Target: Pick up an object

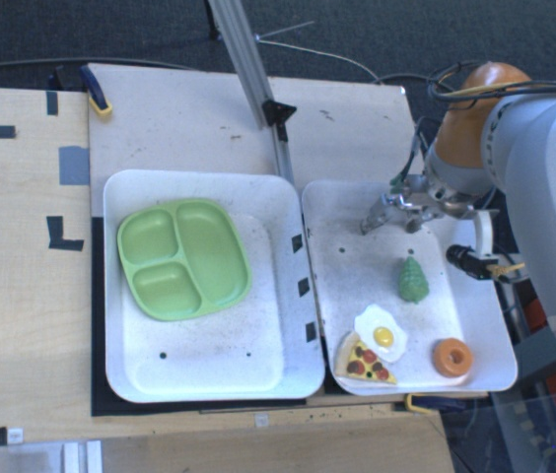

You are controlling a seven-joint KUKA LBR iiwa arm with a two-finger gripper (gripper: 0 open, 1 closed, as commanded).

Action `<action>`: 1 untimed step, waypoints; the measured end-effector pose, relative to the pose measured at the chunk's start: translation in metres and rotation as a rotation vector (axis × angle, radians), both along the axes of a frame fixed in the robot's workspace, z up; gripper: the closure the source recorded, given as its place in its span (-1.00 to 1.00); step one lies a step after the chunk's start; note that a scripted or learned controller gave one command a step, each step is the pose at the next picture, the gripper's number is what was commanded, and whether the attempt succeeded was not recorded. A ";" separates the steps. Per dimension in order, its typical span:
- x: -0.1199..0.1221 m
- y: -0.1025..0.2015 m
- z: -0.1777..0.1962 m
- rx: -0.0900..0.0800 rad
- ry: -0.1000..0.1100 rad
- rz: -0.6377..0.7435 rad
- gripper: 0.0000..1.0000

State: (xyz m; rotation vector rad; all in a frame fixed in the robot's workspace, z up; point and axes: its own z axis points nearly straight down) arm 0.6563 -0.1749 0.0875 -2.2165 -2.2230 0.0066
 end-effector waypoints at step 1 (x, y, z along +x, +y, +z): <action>0.001 0.000 0.013 -0.001 -0.003 0.002 1.00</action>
